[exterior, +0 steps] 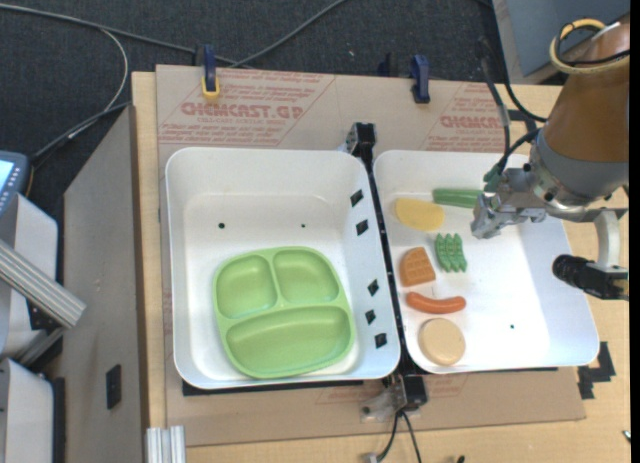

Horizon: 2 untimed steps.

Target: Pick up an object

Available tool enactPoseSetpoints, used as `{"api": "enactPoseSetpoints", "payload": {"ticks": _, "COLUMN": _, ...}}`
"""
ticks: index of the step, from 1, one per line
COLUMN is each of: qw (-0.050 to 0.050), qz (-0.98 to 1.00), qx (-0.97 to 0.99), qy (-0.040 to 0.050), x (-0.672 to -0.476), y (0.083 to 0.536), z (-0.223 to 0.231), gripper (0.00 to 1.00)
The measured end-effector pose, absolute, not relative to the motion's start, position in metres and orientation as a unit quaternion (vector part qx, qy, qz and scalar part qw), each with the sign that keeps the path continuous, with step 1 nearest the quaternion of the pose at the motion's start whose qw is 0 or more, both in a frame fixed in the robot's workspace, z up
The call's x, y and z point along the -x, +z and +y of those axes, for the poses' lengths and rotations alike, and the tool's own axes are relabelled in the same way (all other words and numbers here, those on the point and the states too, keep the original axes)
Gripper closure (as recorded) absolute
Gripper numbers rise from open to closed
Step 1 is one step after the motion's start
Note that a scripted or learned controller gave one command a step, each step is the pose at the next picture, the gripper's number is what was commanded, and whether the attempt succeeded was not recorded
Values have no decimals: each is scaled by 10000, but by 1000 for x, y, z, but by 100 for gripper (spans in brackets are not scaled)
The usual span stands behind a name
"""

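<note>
Your gripper (487, 219) hangs at the right bin's (560, 346) upper centre, and whether its fingers are apart cannot be told. Just left of it lies a green stick (456, 197), long axis running left to right. Below sit a yellow piece (420, 214), a green ridged piece (451, 252), an orange block (417, 267), a sausage (436, 302) and a tan disc (441, 341). The left bin (190, 251) holds a green divided tray (284, 310).

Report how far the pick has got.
Done: the arm has reached into the right bin, its tool low beside the green stick. In hand: nothing visibly held. Left: the whole grasp and lift. The yellow piece, green ridged piece, orange block, sausage and round bun all lie on the bin floor.
</note>
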<state>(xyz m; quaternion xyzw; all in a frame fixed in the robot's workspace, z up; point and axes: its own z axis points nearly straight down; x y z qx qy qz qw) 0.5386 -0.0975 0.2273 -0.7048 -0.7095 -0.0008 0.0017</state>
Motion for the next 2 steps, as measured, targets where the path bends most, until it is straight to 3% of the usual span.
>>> {"api": "enactPoseSetpoints", "payload": {"ticks": 2, "qw": 2, "qz": -7092, "qx": 7050, "qy": -9, "x": -574, "y": 225, "z": 4, "gripper": 100}}
